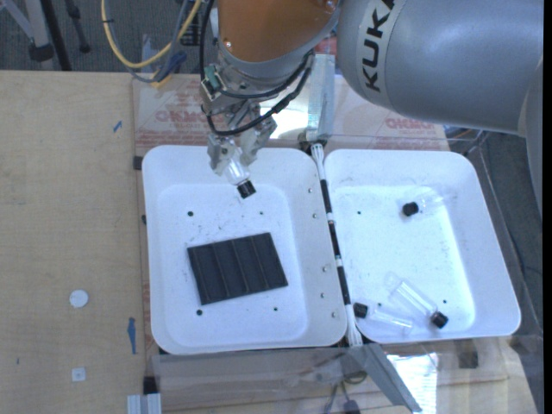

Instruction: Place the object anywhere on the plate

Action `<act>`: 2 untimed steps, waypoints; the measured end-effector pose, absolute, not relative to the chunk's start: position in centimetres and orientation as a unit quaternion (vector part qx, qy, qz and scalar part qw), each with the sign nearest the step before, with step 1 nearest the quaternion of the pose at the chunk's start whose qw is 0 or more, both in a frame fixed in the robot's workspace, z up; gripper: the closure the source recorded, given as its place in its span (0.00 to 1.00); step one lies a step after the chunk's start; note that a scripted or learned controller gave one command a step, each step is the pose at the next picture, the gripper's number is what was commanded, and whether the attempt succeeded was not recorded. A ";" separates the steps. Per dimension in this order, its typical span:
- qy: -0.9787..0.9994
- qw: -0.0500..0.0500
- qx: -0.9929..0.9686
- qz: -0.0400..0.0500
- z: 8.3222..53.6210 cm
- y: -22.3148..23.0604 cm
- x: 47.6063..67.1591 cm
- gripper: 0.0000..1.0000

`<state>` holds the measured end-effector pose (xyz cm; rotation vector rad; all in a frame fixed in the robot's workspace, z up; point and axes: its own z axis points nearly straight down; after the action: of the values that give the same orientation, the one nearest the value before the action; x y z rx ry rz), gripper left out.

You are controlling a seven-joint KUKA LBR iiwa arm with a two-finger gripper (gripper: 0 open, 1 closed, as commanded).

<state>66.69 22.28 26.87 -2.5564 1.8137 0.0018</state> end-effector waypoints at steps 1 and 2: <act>0.551 0.001 -0.835 0.002 23.0 22.4 66.7 1.00; 0.427 0.003 -0.904 0.001 23.6 22.6 66.6 1.00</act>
<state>66.65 22.62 23.62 -2.8358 1.3380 0.0026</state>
